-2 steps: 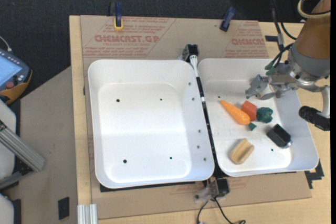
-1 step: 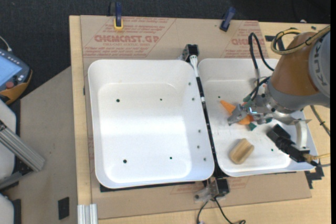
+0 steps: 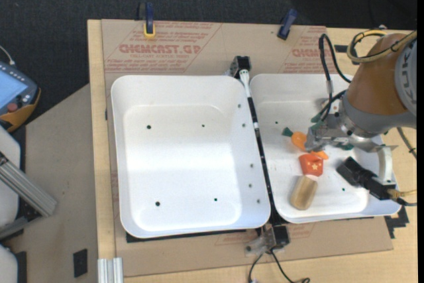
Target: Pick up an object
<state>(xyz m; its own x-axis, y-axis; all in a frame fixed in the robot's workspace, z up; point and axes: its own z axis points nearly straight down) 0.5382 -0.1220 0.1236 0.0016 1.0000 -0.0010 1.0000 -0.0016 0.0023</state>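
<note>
The tool (image 3: 322, 140), grip state unreadable, hovers over the right bin (image 3: 278, 93); cardboard (image 3: 159, 43) reads "CHEMCAST".

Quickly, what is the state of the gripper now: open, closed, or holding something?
Gripper: cannot be told; it sits low in the right bin, above the orange-red object.

The brown bench (image 3: 106, 162) bears two shallow white bins, left (image 3: 182, 219) and right (image 3: 278, 86), side by side.

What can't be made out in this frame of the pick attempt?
- Hand, camera view: the wrist above covers its fingers, so grip state is unreadable.
- Orange object: partly under the hand; contact unclear.
- Red object: too small to identify.
- Arm: cut off by the right edge.
</note>
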